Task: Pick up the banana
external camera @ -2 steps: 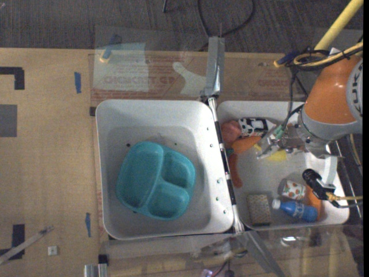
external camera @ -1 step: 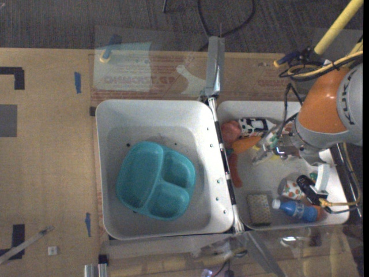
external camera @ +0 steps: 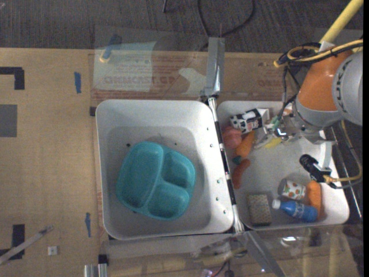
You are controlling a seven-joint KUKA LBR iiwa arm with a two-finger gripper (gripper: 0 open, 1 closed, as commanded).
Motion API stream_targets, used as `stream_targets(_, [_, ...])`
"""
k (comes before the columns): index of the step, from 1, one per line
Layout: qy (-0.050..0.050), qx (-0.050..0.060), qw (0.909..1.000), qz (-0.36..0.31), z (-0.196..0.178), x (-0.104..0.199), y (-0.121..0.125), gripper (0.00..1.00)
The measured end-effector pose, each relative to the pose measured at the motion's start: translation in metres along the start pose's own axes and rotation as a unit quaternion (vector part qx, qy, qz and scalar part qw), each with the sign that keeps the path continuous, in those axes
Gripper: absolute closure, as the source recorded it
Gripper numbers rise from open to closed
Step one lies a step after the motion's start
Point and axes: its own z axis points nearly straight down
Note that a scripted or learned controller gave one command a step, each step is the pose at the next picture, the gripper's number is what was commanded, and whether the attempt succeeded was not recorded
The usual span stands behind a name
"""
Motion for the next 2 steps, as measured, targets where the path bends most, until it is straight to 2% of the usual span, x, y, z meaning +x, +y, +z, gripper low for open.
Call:
stream_targets(1, [0.000,0.001,0.9993,-0.036,-0.053,0.000,0.017,0.00])
stream_targets(2, [-0.005,-0.016,0.9978,-0.065,-0.025,-0.027,0.001,0.00])
